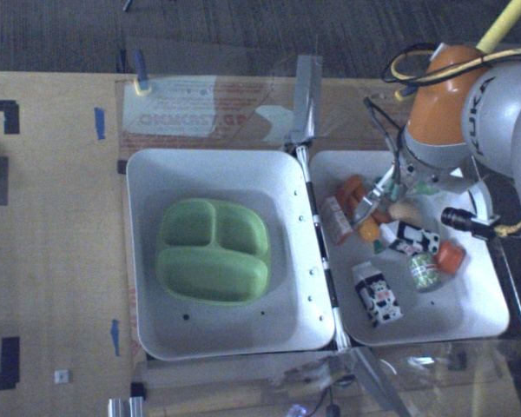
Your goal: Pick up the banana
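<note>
Apparently banana (408, 208) lengthwise left-right, beside tool (371, 205).

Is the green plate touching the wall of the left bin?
Apart. The camera view shows the green plate lying in the middle of the left bin, with bare white floor visible all around it between plate and walls.
</note>
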